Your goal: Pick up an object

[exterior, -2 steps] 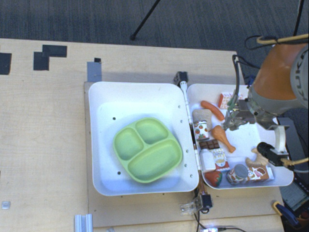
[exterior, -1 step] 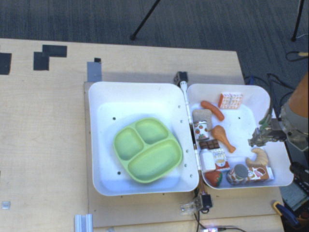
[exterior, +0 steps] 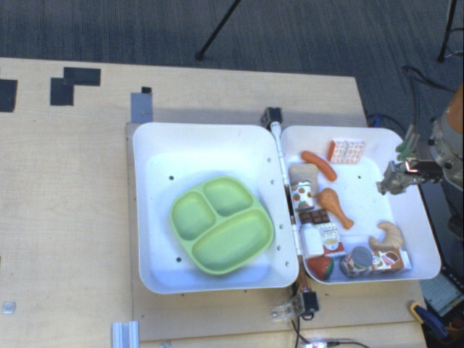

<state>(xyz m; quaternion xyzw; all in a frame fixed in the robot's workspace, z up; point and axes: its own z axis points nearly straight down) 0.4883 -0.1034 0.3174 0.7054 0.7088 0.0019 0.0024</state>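
At the wooden surface (exterior: 72, 194) we see two shallow white bins side by side, the left bin (exterior: 148, 194) carrying a green divided plate (exterior: 221, 225) and the right bin (exterior: 424, 227) crowded with toy food. The arm (exterior: 449, 140) reaches in from three o'clock, and its claw (exterior: 395, 178) hangs over the right bin's three o'clock rim, with nothing visibly caught in it. We cannot tell whether the claw is spread or pressed together, since it is small and dark against the bin wall.

The candidates for picking lie well to the claw's nine o'clock and six o'clock. A toy drumstick (exterior: 336, 205) sits near the bin's centre, with an orange sausage (exterior: 319, 165) at its eleven o'clock and a red-and-white carton (exterior: 346, 151) toward one o'clock. A croissant (exterior: 390, 234) lies at the claw's six o'clock, and a can (exterior: 357, 262) rests at the bin's six o'clock edge.

We judge the task to be at the approach step, with no object yet taken. The next move calls for choosing one item, the croissant being nearest, centring the claw above it and descending clear of its neighbours and the bin wall.
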